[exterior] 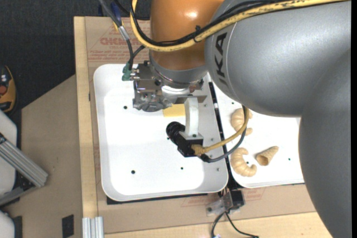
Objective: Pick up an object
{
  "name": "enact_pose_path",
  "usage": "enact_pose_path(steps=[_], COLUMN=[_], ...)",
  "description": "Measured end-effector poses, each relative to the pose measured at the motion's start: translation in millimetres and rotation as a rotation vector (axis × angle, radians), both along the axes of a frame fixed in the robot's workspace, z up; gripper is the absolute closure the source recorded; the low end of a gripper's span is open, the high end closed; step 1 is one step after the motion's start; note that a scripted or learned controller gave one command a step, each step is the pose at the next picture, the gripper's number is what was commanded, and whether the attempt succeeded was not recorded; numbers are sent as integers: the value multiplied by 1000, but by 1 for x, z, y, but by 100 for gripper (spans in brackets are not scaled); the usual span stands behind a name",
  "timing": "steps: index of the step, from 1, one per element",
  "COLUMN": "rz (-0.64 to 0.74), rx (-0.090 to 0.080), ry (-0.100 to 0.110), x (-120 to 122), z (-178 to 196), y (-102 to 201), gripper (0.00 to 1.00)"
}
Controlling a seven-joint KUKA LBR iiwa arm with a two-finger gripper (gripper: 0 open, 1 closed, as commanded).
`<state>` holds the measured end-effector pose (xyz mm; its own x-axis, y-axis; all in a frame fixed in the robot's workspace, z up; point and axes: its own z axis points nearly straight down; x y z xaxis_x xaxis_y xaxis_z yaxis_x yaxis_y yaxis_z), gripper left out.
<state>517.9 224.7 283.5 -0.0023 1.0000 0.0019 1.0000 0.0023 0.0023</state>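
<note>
Pincer (149, 98) sits low over left bin (139, 175)'s upper part, grip unreadable; croissants (244, 161) occupy right bin (284, 175).

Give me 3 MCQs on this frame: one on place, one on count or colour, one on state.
1. Over which bin does the gripper hang?
A. the left bin
B. the right bin
C. off the bench

2. What colour are the items lying in the right bin?
A. blue
B. tan
C. green

3. How does the cone-shaped item stand?
A. upright on its base
B. on its side on the bin floor
C. stacked on another item

Answers:
1. A: the wrist and gripper sit above the left bin, near its upper middle.
2. B: the curled piece, the cone and a third piece by the divider are all pale tan.
3. B: it lies flat, apart from the curled piece.
</note>
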Motion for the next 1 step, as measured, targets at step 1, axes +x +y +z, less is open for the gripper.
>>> enact_pose_path(steps=[1], rz=[1], rx=[7], ry=[-16], x=[-6], z=[162], y=[0], gripper=[100])
